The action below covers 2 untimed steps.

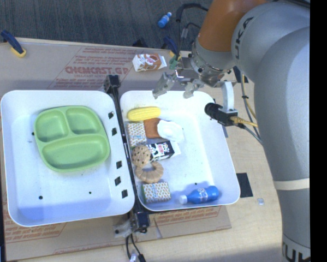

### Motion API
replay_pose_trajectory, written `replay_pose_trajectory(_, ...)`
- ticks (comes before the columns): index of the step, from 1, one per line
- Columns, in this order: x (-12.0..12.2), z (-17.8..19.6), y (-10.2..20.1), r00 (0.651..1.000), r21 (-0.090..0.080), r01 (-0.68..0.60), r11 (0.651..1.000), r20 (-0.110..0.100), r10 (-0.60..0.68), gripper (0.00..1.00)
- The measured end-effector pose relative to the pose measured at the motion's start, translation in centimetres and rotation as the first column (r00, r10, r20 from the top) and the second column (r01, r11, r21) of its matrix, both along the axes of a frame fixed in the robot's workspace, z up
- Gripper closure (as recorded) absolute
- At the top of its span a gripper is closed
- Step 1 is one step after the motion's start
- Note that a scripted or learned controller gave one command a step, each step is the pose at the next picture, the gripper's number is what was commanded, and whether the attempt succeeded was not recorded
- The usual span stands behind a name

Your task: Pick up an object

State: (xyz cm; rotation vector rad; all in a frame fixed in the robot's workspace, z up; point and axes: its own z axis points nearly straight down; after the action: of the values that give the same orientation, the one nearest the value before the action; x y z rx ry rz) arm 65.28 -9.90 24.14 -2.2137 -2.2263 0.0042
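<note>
A green tray [71, 138] is seen in the left bin [10, 162]. Right of it, in the right bin [220, 152], corn [143, 113], cookies [146, 162] and a blue bottle [200, 195] are found. The gripper [174, 92] is poised above the corn, fingers spread, nothing held.

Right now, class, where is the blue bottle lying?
The blue bottle lies in the right bin, at its near right corner, beside the patterned box.

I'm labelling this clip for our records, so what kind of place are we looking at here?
Most likely a robot test bench in a lab, not a kitchen. A big grey arm reaches over two white bins clamped on cardboard. One holds a green plate; the other holds toy food such as a corn cob and a blue bottle.
</note>
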Motion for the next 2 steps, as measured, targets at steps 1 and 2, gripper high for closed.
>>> replay_pose_trajectory(1,-8.9,-5.0,2.1,1.000,0.000,0.000,1.000,-0.002,0.000,0.00)
replay_pose_trajectory(2,-6.8,-14.2,-2.0,1.000,-0.001,0.001,1.000,-0.001,-0.001,0.00)
